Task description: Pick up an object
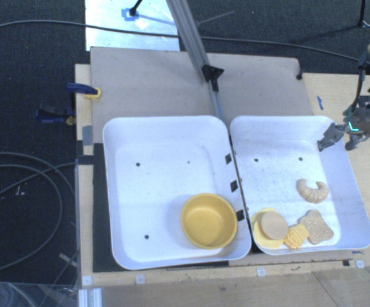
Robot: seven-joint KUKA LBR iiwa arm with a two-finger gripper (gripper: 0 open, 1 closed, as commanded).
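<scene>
Claw (340, 137) at right edge of frame, above right bin's (280, 128) upper-right rim, fingers apart, holding nothing; croissant (312, 190) lower in that bin.

yellow bowl (209, 220) upright, left bin

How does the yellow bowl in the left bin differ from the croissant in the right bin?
The yellow bowl is round and open at the top, while the croissant is a curved crescent. The bowl is bright yellow; the croissant is pale tan. The bowl looks clearly larger than the croissant. The bowl sits alone near the front of the left bin; the croissant lies in the right bin above other food pieces. Both rest on a bin floor, untouched by the gripper.
</scene>
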